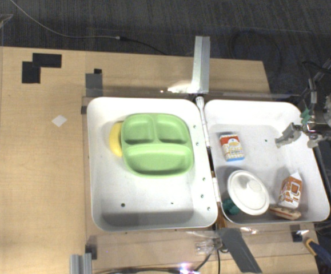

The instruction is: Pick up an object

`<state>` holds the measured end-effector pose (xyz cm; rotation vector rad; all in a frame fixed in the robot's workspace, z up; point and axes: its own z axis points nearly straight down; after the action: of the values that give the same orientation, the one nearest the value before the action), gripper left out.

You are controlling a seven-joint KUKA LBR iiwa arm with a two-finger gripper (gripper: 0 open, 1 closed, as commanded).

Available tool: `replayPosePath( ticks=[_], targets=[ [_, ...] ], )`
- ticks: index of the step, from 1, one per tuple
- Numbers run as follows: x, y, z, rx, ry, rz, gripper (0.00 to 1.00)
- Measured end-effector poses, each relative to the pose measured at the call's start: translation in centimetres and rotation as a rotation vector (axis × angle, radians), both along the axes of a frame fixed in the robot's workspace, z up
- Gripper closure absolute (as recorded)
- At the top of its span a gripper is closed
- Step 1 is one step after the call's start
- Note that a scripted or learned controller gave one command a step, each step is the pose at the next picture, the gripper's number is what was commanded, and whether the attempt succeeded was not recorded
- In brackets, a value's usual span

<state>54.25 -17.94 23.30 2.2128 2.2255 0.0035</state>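
Note:
My gripper [298, 138] hangs over the right edge of the right bin [256, 112], open, with nothing between its fingers. Below it in that bin lie a small red and white carton [231, 147], a white round bowl [248, 192] turned upside down, and a brown and white packet [291, 190]. A teal object [230, 208] peeks out from under the bowl. A thin wooden piece [284, 212] lies by the packet. The gripper touches none of them.
The left bin [105, 181] holds a green divided plate [155, 144] resting partly on a yellow object [115, 140]. A metal post [202, 64] stands behind the seam between the bins. Cables and the arm's body crowd the right side.

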Motion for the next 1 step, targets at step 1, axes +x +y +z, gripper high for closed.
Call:
replayPosePath(
  ticks=[1],
  targets=[
    [8.08, 1.36, -11.87, 0.0, 0.001, 0.044, 0.0]
  ],
)
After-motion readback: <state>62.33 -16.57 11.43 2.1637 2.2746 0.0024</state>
